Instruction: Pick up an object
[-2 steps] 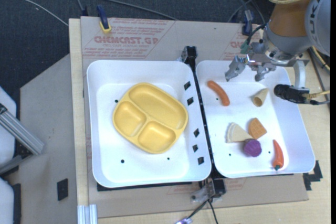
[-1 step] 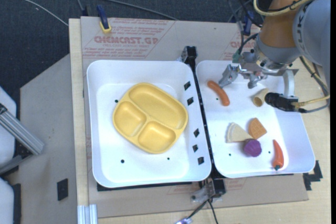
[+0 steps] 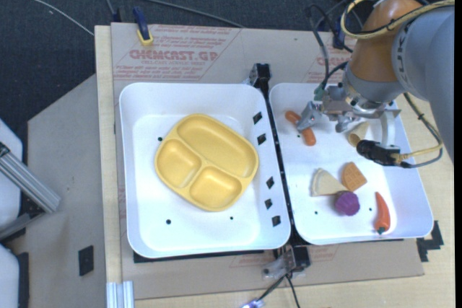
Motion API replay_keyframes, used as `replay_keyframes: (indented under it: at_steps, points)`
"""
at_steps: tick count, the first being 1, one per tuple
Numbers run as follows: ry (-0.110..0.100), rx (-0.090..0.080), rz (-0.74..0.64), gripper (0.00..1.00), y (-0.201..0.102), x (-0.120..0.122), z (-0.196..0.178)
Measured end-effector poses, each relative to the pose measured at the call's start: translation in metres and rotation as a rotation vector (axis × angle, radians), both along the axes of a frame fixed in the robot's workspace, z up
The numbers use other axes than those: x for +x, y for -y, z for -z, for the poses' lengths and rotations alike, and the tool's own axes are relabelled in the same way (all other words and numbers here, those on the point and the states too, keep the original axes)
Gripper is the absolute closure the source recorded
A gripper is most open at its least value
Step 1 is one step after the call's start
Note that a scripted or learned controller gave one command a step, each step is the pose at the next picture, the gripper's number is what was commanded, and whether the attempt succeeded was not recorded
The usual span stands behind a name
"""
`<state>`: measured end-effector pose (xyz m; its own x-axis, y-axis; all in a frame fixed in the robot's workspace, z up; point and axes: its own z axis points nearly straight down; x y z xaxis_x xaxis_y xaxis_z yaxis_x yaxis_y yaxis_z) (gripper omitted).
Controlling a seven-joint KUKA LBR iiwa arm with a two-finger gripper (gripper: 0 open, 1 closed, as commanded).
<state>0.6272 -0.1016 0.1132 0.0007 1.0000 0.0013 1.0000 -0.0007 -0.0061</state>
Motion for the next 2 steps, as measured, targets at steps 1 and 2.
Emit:
replay_keyframes:
  at_steps: [1, 2]
  points:
    - [0.001, 0.000, -0.001, 0.00, -0.001, 0.000, 0.030]
    - [0.005, 0.001, 0.000, 1.00, -0.001, 0.001, 0.017]
